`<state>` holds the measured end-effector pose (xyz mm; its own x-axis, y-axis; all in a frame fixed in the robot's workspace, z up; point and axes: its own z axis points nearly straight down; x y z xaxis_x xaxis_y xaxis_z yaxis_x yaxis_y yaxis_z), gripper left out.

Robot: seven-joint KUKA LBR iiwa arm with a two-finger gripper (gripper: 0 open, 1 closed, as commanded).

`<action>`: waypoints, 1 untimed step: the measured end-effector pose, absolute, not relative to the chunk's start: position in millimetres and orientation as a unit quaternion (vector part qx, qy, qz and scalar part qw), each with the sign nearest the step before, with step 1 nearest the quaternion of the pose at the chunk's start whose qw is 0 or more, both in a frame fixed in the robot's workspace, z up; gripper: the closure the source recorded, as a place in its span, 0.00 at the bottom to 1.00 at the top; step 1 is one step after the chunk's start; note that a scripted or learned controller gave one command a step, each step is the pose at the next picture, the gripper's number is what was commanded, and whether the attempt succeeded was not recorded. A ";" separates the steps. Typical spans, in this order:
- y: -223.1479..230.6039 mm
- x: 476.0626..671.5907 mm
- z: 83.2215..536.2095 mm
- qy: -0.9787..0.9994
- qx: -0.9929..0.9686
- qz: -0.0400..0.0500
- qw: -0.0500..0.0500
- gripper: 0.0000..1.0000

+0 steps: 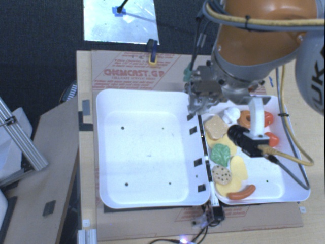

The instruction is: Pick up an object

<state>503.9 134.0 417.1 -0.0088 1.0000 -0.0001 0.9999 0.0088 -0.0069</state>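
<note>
Gripper hangs over the far left corner of the right bin, hard against the wall it shares with the left bin; whether it is clenched or released I cannot tell, since the wrist housing and the orange band cover it from above. Nothing shows as being held.

Closest to the claw is the tan bread slice, lying flat just toward the near side of it along the shared wall. That looks like the likeliest pick, though the task names no particular thing.

Next along the same wall, toward the near edge, come the green leaf, the speckled cookie and the sausage near the near edge. A yellow piece lies beside the cookie, touching or overlapping it. An orange ring and a small white piece sit toward the far edge, and a black fitting with its yellow cable crosses the middle of the bin.

To do this well, the claw should shift slightly toward the near edge so it centres over the bread, come straight down, and close across the slice's narrow width. The slice is thin and flat, so the tips probably must reach almost to the floor. The shared wall is a risk: a finger could catch its rim.
</note>
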 end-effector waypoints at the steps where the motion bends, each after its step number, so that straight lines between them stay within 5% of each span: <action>1: 127.5 486.1 528.7 -0.709 -0.705 -0.007 -0.003 1.00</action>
<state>486.1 127.5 528.7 -0.0055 1.0000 0.0048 0.9999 0.0054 0.0138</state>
